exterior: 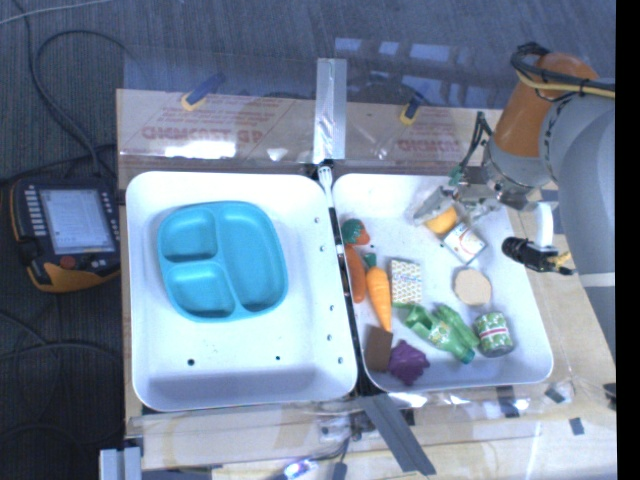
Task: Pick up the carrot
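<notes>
we see smooth orange tapered plastic carrot (378, 296) untouched in right white bin (530, 353), by its left wall. gripper (452, 206) near bin's far edge, well apart; jaw state unclear. pick not begun.

the arm (585, 183) is a thick, rounded grey casing with a smooth matte surface. above the wrist sits a broad orange band (525, 118), glossy and curved. a thin black cable (560, 83) loops over the orange section. the gripper (462, 196) is a pale metallic assembly with small dark fittings and wiring around its base.
</notes>
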Available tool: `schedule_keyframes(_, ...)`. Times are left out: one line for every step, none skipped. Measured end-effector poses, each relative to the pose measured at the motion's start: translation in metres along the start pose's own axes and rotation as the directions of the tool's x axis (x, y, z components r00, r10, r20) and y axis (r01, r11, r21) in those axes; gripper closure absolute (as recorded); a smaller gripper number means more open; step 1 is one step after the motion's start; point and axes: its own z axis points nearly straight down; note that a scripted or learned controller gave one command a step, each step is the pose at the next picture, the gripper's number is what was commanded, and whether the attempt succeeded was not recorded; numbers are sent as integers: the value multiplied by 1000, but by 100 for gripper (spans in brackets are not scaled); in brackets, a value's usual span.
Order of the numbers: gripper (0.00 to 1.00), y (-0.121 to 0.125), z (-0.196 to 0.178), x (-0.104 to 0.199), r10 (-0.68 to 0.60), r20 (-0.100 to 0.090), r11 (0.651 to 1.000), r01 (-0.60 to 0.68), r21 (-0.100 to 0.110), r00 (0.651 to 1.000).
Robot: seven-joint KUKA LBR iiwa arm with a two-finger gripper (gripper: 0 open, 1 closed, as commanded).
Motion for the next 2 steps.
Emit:
schedule_keyframes(100,0,-9,-2,-1,7,1000,1,-2,1000)
schedule_keyframes(100,2,-107,101,62,4,998,-62,-2,998)
